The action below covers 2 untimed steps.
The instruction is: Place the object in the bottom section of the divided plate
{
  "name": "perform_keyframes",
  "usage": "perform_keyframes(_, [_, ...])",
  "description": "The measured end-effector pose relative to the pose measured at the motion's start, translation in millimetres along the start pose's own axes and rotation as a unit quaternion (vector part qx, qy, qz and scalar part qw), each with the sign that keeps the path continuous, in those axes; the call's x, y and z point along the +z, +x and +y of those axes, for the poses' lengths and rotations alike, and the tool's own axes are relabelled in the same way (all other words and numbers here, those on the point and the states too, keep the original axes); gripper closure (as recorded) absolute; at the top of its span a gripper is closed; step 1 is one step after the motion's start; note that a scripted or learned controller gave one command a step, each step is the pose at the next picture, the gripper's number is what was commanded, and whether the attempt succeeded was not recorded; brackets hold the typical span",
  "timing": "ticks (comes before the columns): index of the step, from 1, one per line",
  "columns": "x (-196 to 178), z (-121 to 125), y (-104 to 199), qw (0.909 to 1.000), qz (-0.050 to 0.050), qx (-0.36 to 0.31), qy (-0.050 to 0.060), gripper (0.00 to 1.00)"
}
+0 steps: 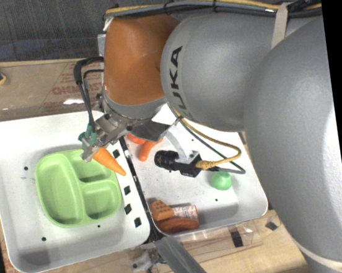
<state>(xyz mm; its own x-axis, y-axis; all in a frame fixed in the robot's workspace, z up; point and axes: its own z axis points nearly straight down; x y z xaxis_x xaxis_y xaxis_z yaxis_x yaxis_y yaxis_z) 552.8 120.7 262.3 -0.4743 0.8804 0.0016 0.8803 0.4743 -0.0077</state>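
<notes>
You're mid-carry: the jaws of the gripper [95, 150] look clamped on the toy carrot [109, 160], which hangs over the upper right rim of the green divided plate [60, 194]. Next, shift toward the near-right compartment, lower, then release.

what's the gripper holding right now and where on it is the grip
The gripper holds an orange carrot, pinched at its thick upper end; the pointed tip hangs free over the right edge of the green divided plate.
</notes>
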Motion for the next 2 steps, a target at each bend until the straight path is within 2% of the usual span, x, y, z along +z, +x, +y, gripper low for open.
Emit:
perform_keyframes(1, [113.1,14.6,49.4,0.9935,0.000,0.114,0.001,1.00])
perform_keyframes(2, [112.0,15.1,48.7,0.9934,0.000,0.115,-0.001,0.00])
